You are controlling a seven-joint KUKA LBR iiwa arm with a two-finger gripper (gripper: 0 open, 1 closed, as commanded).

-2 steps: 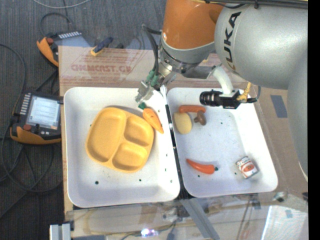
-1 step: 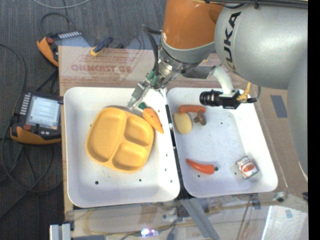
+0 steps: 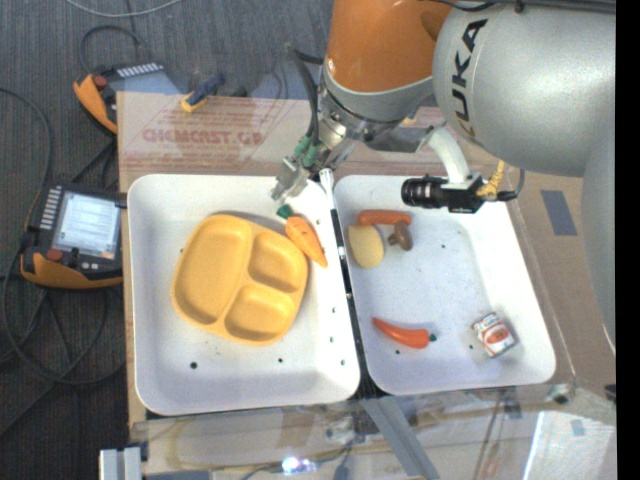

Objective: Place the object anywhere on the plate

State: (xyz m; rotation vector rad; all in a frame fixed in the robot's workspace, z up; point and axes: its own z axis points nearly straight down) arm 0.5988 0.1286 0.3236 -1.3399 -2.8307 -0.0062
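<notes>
Left bin (image 3: 160,368): a shallow white bin on the bench; the yellow plate (image 3: 240,278) with its compartments lies in its middle, tilted a little.
Right bin (image 3: 530,363): in its near part a red chili (image 3: 402,333) and, further right, a small red-and-white can (image 3: 494,335).
Right bin, far part: a pale potato (image 3: 366,246) just beside a sausage (image 3: 385,218) and a small brown piece I cannot name.
Carrot (image 3: 304,238): the task's thing, as I judge it; it lies with its orange body touching the plate's far right rim, green end pointing far, toward the hand.
Hand (image 3: 296,181): hangs at the far edge of the left bin, right at the carrot's green end; whether it is spread or pressed together I cannot tell, nor whether it has hold of the carrot.
Arm: grey with an orange band, reaching in from the far right.
Step in hand: seemingly the delivery of the carrot to the plate, at or near the moment of setting down.
Next move: the carrot should end resting in a compartment, so a small shift left and near before release would make it sure; perched on the rim, it might roll off.
</notes>
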